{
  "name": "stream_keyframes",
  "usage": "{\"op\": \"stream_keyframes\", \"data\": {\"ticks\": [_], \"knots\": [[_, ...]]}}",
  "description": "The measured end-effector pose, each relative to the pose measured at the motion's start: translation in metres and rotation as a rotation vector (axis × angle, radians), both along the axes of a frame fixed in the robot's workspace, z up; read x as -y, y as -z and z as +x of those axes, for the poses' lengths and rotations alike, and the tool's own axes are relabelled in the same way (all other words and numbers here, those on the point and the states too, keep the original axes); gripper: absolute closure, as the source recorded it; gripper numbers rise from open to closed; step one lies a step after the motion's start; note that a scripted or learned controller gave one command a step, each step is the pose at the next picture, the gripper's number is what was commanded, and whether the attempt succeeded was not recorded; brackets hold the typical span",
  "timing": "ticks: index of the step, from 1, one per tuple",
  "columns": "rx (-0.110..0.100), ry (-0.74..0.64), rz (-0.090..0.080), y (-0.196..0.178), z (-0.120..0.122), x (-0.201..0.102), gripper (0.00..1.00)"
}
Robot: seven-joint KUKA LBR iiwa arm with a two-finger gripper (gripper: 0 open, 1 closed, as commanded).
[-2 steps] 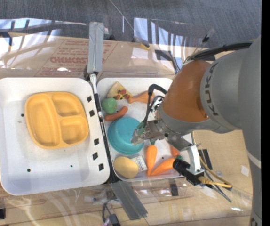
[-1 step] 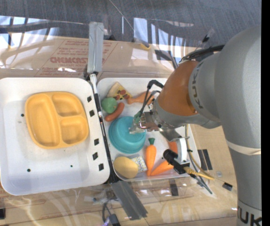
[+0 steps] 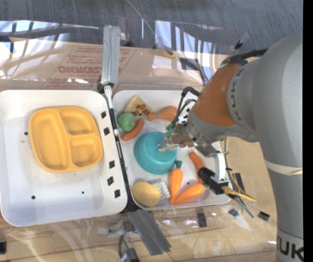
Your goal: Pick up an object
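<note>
Camera view: end effector (image 3: 170, 138) sits low on the teal bowl (image 3: 152, 154) in the right bin (image 3: 162, 95), apparently set there for a grab. Can't tell its state, or whether anything is gripped. Food toys crowd the bowl: carrots (image 3: 184, 187), potato (image 3: 145, 194), green apple (image 3: 126, 121). Yellow tray (image 3: 65, 138) lies in the left bin (image 3: 9, 146), well apart.

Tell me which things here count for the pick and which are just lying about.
For the pick:
- gripper, over the teal bowl
- carrots
- potato
- green apple
- pizza slice
- sausage
- right bin

Lying about:
- yellow divided plate
- left bin
- cardboard behind the bins
</note>
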State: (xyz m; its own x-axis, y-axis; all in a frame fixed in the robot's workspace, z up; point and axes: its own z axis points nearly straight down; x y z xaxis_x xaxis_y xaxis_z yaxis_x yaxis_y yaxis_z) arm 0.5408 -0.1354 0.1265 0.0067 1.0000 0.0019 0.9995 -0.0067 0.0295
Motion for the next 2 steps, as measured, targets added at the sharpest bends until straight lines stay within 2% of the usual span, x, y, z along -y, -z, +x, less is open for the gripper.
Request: {"op": "stream_keyframes", "data": {"ticks": [1,2], "knots": [[0.000,0.000,0.000,0.000,0.000,0.000,0.00],[0.016,0.314,-0.001,0.010,0.074,-0.023,0.00]]}}
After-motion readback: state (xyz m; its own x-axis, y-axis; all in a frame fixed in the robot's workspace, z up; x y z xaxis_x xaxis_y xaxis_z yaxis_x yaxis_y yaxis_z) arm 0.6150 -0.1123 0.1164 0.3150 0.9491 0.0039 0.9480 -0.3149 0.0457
